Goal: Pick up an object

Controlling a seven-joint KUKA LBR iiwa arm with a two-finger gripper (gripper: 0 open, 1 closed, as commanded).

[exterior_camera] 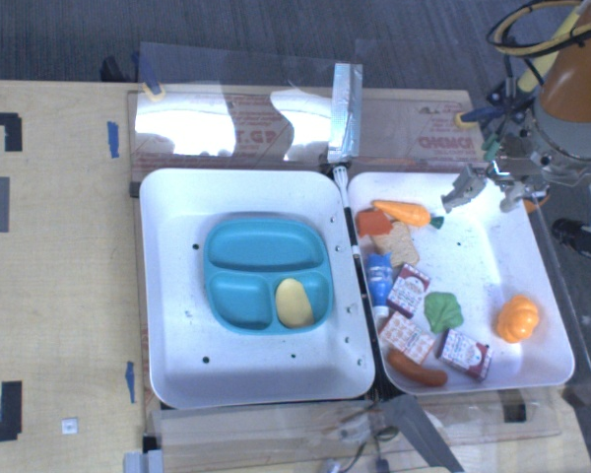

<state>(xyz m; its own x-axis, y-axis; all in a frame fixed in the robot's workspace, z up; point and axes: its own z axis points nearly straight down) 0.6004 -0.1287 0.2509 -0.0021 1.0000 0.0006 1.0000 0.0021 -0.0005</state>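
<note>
Two-finger metal gripper (486,188) hovering above the right shallow white plastic bin's (550,294) upper edge, fingers spread apart and empty, seemingly poised to descend. Small orange plastic carrot (404,212) lying at nine o'clock from fingertips, near but untouched, atop jumbled toy food.

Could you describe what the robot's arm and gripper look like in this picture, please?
The arm is grey with a broad orange band above the wrist. Yellow and black cables loop beside it. The gripper is grey metal with two slim fingers, and small teal fittings sit near its base.
</note>
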